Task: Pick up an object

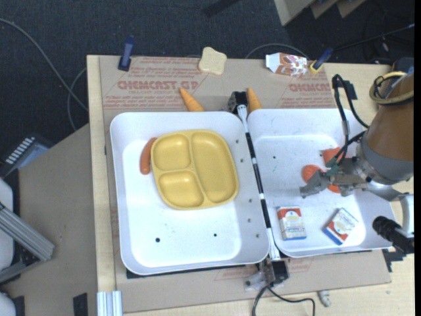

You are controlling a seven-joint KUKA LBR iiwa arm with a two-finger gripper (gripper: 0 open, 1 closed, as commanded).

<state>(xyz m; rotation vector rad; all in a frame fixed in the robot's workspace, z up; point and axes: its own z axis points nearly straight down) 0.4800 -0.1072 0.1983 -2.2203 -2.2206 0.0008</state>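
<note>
In the right bin (289,133), my gripper (317,184) hangs low over the middle right area, reaching in from the right. An orange-red piece (310,172) lies right beside its tip. Another orange piece (331,155) sits just behind it, partly hidden by the wrist. Near the bin's front wall lie two small printed boxes, one red and white (291,222) and one with a blue edge (341,226). I cannot see anything held in the gripper.
The left bin (131,229) holds a yellow divided plate (195,168) with a red sausage (145,158) along its left side. Behind the bins lie two carrots (191,100) (253,100), a bread slice (212,60), a packet (287,63) and a blue clip (125,53).
</note>
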